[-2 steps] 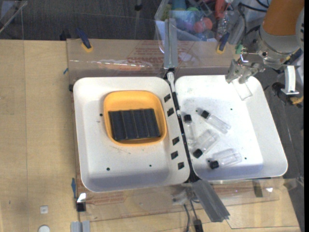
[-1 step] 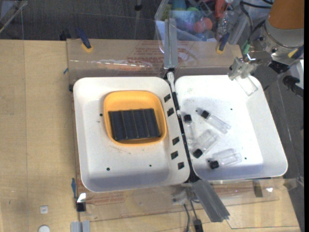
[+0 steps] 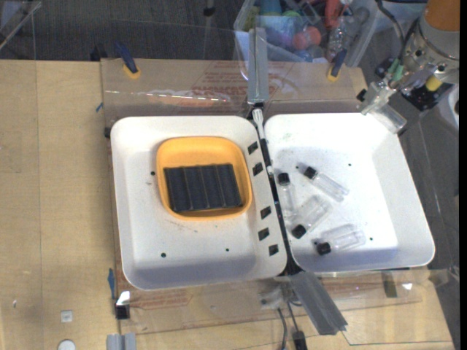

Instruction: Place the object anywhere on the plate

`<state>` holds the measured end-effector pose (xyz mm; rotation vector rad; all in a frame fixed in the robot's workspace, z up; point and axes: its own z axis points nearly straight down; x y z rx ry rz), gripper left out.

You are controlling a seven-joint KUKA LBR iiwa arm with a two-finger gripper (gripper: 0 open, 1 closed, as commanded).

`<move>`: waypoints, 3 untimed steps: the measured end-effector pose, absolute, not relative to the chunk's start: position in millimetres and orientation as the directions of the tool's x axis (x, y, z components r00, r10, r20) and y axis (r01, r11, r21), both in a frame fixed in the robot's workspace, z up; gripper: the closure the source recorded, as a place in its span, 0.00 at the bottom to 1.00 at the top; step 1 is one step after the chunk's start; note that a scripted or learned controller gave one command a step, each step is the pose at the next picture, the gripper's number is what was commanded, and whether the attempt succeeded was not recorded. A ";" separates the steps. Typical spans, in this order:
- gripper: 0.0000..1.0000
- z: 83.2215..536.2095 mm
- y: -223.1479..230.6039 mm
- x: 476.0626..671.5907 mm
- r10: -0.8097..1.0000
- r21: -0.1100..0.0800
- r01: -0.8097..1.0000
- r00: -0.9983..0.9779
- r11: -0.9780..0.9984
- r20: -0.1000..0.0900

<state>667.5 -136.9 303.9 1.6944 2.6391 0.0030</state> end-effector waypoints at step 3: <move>1.00 395.6 -223.4 654.2 0.246 0.001 0.246 -0.969 0.969 -0.011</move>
